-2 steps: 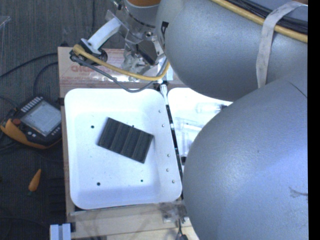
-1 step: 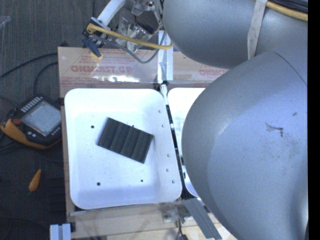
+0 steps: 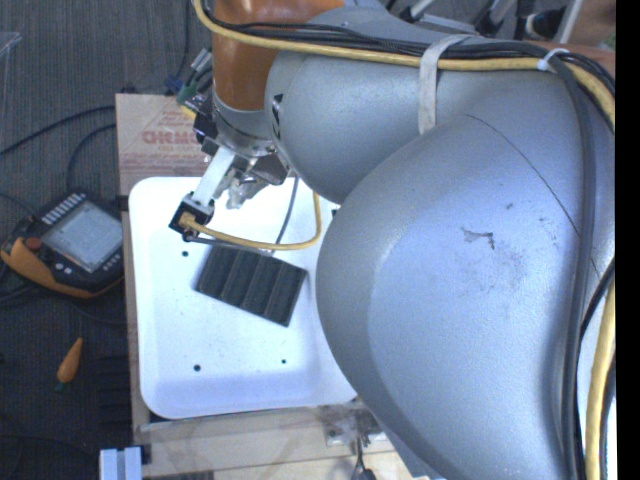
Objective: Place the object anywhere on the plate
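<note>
Presently found gripper (image 3: 243, 186) poised over far end of white bin (image 3: 160, 368), apparently raised off its floor. Cannot tell jaw state: blurred, part-masked by wrist. Saw nothing gripped.

Located 1 task obj., dark ribbed block (image 3: 250, 285), just frame-down of jaws, apart from them, no contact. Lies flat on broad face, ribs up, skewed vs bin walls. Judged stable thus, so no roll risk.

Judged step: pre-grasp approach, pick not yet made. Judged gripper set high & offset to leave clearance for descent. Would need wrist turn to match skew, closing across short side.

Cannot tell plate pos.: bench right of jaws masked by arm (image 3: 450, 268). Noted teach pendant (image 3: 75, 238) left of jaws, outside bin, well apart, no obstruction.
</note>
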You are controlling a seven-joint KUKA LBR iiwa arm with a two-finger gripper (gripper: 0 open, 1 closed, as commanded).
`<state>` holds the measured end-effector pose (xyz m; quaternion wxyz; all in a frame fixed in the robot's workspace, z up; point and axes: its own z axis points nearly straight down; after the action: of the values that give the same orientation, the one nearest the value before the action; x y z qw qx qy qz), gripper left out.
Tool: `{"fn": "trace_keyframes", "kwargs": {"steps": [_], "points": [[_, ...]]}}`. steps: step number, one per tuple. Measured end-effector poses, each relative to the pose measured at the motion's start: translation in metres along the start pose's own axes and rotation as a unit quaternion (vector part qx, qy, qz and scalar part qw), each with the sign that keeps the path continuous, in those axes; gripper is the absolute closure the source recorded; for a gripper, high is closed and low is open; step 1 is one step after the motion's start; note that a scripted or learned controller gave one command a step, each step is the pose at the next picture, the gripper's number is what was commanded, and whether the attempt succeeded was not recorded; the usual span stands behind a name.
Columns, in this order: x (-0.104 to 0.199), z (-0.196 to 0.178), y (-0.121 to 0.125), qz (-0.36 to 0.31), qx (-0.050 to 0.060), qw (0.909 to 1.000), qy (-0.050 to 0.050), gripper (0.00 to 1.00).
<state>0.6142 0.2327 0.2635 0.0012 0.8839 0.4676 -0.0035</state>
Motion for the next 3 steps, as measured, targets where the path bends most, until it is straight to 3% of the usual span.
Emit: {"fn": "trace_keyframes", "kwargs": {"steps": [1, 2, 3], "points": [[-0.024, 0.046, -0.034, -0.055, 0.0, 0.9985, 0.0, 1.0], [-0.042, 0.092, -0.064, -0.149, 0.001, 0.9888, 0.001, 1.0], [-0.073, 0.094, -0.109, -0.212, 0.002, 0.9774, 0.001, 1.0]]}}
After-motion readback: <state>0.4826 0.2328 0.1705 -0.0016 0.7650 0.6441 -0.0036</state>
